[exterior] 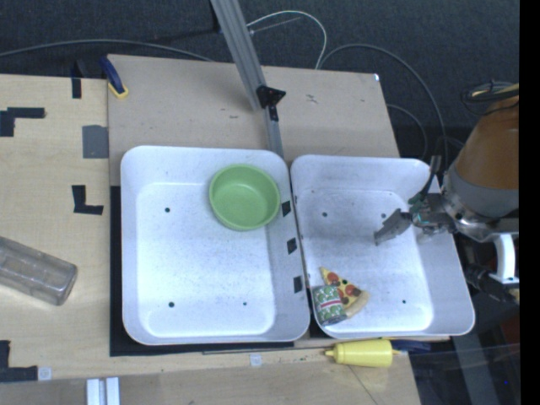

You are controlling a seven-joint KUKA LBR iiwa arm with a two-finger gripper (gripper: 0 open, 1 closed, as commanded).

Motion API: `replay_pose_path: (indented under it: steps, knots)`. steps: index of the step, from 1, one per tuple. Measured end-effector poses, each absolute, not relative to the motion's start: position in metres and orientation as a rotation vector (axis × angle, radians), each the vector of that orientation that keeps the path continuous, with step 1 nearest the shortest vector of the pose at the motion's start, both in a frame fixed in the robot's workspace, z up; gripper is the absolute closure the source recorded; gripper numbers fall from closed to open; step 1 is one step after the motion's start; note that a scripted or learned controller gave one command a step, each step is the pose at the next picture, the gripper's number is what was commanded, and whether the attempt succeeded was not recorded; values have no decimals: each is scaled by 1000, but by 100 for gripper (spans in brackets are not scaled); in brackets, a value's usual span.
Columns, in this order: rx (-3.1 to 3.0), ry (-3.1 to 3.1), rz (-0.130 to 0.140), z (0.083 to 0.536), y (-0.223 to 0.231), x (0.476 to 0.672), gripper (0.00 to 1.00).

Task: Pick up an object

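Observation:
In the right bin (439,310), a toy pizza slice (346,292) lies near the front left corner, touching a small green patterned piece (327,305). A green bowl (245,197) sits upright at the back right of the left bin (143,251). My gripper (402,218) hangs over the right bin's back right area, well behind and to the right of the pizza slice. It is open with nothing between its fingers. The grey arm with its orange band (494,146) comes in from the right.
A yellow squeeze bottle (364,353) lies on the bench just in front of the right bin. A clear plastic container (32,270) lies at far left. A slanted metal pole (240,45) ends at the bins' back divider. Cables run behind the bench.

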State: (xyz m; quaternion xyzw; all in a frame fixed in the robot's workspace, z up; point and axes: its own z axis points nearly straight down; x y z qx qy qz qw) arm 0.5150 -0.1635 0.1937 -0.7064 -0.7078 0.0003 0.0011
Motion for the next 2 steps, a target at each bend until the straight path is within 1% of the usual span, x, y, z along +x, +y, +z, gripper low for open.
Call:
replay_pose_path:
  steps: [1,2]
  knots:
    - [-2218,-2222,1,194,-164,515,0]
    - [-2215,-2218,7,129,-160,513,0]
